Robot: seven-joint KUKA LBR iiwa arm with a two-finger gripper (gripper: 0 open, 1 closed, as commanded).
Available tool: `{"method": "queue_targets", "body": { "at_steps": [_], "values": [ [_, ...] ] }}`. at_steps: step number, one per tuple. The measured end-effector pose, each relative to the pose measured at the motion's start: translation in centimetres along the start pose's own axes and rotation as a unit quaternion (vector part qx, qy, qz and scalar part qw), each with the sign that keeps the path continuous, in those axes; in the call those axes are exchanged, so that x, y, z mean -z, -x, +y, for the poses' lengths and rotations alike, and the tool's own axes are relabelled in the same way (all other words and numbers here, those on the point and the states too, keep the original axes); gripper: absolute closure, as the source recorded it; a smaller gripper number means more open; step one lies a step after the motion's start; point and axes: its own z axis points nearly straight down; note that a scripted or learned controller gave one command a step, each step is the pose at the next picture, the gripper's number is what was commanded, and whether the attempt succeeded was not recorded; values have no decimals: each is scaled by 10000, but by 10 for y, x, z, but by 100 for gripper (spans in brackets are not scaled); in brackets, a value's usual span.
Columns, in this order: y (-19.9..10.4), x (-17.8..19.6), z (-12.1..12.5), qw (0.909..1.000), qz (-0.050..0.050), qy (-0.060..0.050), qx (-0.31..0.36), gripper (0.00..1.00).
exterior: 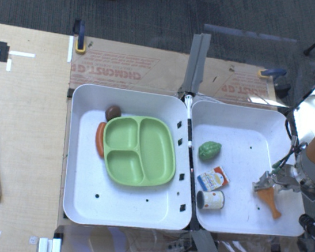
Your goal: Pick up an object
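A: Camera view, status of claw?

B: Claw sits low over the right bin, near that bin's right wall. The grey arm enters from the right edge, with its orange band above the wrist. Finger spacing cannot be told; the tips are small and blurred against an orange piece.

A: Position of that piece?

B: Directly under and just below the claw, on the bin floor, slanting toward the lower right. Its upper end meets the claw tips. Whether it is gripped or only touched cannot be told.

A: Other items, referenced to the claw?

B: Left of the claw, well apart, a green lump lies higher up. Below the lump is a white-and-orange packet, roughly level with the claw. A white can lies on its side just below the packet, touching or nearly so.

A: Left bin?

B: Far left of the claw. A green tray with three compartments lies tilted in it. An orange sausage-like item rests against the tray's left rim, and a brown ball sits at the tray's upper left corner.
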Motion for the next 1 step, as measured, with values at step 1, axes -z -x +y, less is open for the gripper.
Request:
{"method": "queue_targets", "body": {
  "at_steps": [1],
  "values": [
    [-31,111,24,10000,-32,26,-67,100]
  ]
}}
